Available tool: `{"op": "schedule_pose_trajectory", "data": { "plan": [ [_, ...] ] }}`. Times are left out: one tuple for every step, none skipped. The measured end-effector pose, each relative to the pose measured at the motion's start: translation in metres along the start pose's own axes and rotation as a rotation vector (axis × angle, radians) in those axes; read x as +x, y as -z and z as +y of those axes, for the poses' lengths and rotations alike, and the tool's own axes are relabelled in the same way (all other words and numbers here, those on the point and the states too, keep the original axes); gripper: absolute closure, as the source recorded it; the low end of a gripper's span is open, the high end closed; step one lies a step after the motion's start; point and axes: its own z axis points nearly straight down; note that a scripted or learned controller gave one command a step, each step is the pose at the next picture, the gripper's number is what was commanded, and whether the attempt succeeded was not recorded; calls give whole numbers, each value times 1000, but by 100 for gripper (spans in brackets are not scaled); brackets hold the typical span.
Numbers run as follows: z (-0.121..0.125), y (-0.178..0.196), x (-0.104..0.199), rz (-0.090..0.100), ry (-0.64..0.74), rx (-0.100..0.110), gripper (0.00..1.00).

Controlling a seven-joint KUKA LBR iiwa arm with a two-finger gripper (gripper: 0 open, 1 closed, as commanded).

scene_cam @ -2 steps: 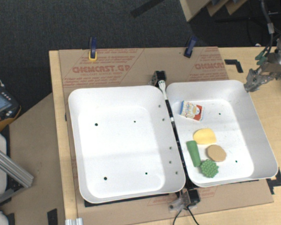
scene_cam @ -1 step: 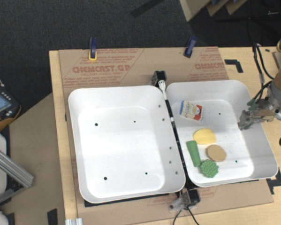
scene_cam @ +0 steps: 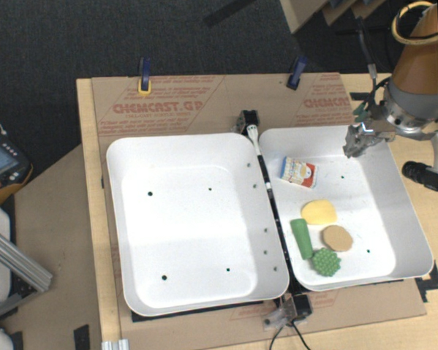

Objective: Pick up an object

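Observation:
My gripper [scene_cam: 355,143] hangs over the far right part of the right bin [scene_cam: 396,198], with nothing visible between its fingers. To its left lies a small white carton with red and blue print [scene_cam: 299,171]. Nearer the front lie a yellow rounded piece [scene_cam: 318,212], a tan round disc [scene_cam: 337,238], a green stick [scene_cam: 301,238] and a green knobbly ball [scene_cam: 326,262]. All of these lie apart from the gripper.
The left bin [scene_cam: 185,223] sits beside the right one, on a cardboard sheet [scene_cam: 200,98] held by two clips at the back. The bench edge runs along the right.

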Motion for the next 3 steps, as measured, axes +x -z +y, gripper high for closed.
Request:
{"op": "schedule_pose_trajectory", "data": {
  "plan": [
    [-88,-110,-7,4,-12,16,100],
    [-45,-22,33,0,-1,-3,100],
    [-149,-46,22,4,-13,18,100]
  ]
}}
